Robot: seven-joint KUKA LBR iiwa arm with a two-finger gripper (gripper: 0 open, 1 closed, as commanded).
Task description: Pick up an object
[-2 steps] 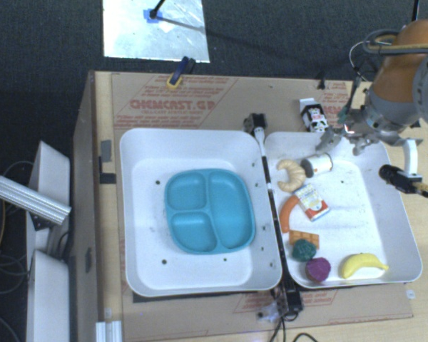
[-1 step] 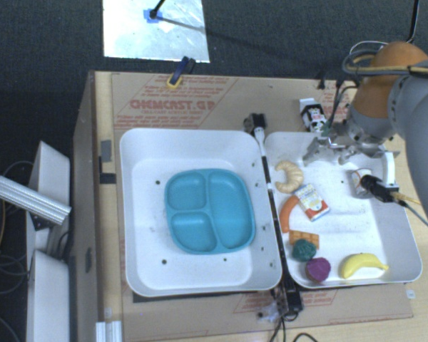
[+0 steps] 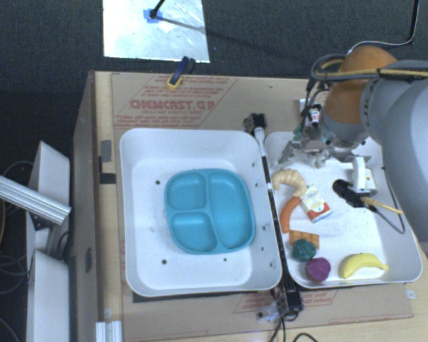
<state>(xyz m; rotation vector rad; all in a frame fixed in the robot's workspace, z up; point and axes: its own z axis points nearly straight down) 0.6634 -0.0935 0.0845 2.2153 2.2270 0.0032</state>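
My gripper (image 3: 304,155) hangs over the far left part of the right bin (image 3: 399,251), just above a tan croissant (image 3: 288,179). Its fingers look spread, open, with nothing between them. Nearer the front lie a small white and red carton (image 3: 315,204), an orange carrot-like piece (image 3: 289,213), a dark teal and orange toy (image 3: 304,249), a purple piece (image 3: 317,268) and a yellow banana (image 3: 362,264).
The left bin (image 3: 146,191) holds a blue divided plate (image 3: 209,210). A black divider rail (image 3: 269,198) runs between the bins. Beyond the bench, a shiny sheet (image 3: 155,18) lies on the dark floor. The grey arm (image 3: 406,141) covers the right bin's far right side.
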